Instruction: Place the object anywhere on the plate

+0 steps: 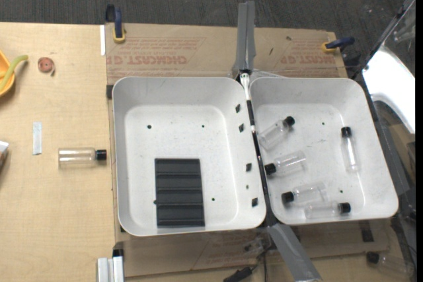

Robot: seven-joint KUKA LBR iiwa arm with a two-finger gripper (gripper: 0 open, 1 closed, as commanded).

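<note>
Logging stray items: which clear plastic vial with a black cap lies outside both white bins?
The clear black-capped vial on the wooden bench, left of the left bin.

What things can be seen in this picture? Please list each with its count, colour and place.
bins: 2, white, side by side at the middle of the bench
plate: 1, black and ribbed, in the left bin, near its front
vials: 5, clear with black caps, lying in the right bin
vial on bench: 1, clear with black cap, lying left of the left bin
cardboard: 1 sheet, brown with red print, under the bins
clamps: 2, blue and yellow, at the cardboard's far corners
disc: 1, small, reddish, at far left of the bench
strip: 1, small, pale, at left of the bench
arm: 1, white part, at the right edge
</note>
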